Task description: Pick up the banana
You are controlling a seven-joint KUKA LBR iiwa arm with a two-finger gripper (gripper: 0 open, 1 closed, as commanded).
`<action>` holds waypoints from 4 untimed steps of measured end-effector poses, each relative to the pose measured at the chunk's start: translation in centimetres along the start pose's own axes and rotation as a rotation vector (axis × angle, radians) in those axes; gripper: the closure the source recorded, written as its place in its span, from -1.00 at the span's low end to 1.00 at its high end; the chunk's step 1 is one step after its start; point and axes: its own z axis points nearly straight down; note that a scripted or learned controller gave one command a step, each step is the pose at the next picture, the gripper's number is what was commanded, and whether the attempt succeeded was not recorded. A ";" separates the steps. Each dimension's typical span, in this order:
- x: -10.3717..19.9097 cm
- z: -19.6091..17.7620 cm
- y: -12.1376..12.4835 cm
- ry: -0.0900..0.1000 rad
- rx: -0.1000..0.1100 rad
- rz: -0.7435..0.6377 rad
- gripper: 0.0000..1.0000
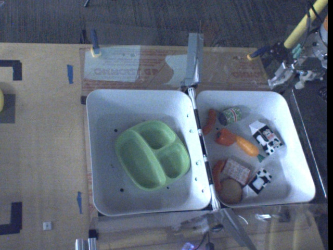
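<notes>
My gripper [280, 78] hangs at the top right, just beyond the far right corner of the right bin [299, 139], above the bench rather than over the bin. The arm's yellow-orange band [307, 20] rises behind it. Several toy foods lie in the right bin: a red sausage [209, 122], a green can [234, 113], an orange carrot [243, 144], a cow-patterned carton [266, 138], a smaller patterned carton [260, 181], a tan packet [237, 170] and a brown round piece [231, 190]. A small yellow shape [1, 100] is cut off by the left edge.
The left bin [104, 108] holds a green divided plate [152, 154]. A metal divider [193, 61] runs between the bins at the back. Blue tape marks and black corner marks dot the wooden bench [41, 139].
</notes>
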 end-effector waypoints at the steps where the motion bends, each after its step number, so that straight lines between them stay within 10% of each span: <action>1: 1.1 -5.2 0.3 -0.002 -0.004 0.131 -1.00; 2: 1.0 6.4 -1.4 0.000 0.004 0.484 -1.00; 3: 4.3 8.4 0.2 0.000 0.004 0.539 -1.00; 4: 4.8 9.6 -3.7 -0.001 0.007 1.118 -1.00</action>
